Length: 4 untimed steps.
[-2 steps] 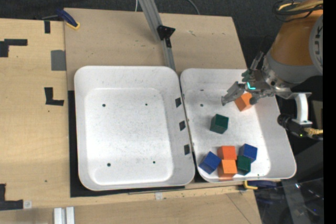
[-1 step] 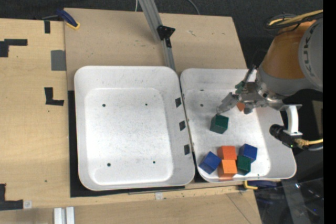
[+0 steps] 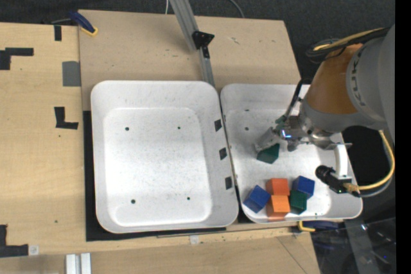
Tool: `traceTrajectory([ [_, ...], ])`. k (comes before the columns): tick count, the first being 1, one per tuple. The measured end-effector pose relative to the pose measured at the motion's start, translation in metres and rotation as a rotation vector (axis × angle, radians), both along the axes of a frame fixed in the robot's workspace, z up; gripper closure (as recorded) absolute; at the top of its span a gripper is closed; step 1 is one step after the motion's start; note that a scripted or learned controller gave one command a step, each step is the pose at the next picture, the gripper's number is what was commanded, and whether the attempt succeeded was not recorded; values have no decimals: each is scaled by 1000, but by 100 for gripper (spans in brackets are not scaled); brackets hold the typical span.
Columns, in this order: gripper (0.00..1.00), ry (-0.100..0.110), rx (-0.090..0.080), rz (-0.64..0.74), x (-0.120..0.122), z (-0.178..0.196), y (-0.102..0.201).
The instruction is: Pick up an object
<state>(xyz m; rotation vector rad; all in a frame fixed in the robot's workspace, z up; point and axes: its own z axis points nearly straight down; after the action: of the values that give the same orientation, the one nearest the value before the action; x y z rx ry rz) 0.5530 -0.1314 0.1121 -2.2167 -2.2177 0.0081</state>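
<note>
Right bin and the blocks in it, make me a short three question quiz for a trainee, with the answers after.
1. True or false: the green block under the hand lies apart from the other blocks.
2. How many orange blocks sit in the cluster at the right bin's near edge?
3. Which block lies farthest left in that cluster: A) blue, B) orange, C) dark green?

Key:
1. True; it lies alone near the bin's middle.
2. Two, one just behind the other.
3. A, a blue block; another blue block and the dark green one lie on the right.
</note>
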Motion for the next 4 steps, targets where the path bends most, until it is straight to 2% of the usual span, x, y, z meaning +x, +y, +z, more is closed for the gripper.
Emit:
traceTrajectory([
  [1, 0, -6, 0, 0, 0, -21, 1],
  [2, 100, -4, 1, 1, -1, -11, 2],
  [3, 100, -12, -1, 1, -1, 52, 2],
  [4, 100, -11, -2, 0, 6, 101, -6],
])
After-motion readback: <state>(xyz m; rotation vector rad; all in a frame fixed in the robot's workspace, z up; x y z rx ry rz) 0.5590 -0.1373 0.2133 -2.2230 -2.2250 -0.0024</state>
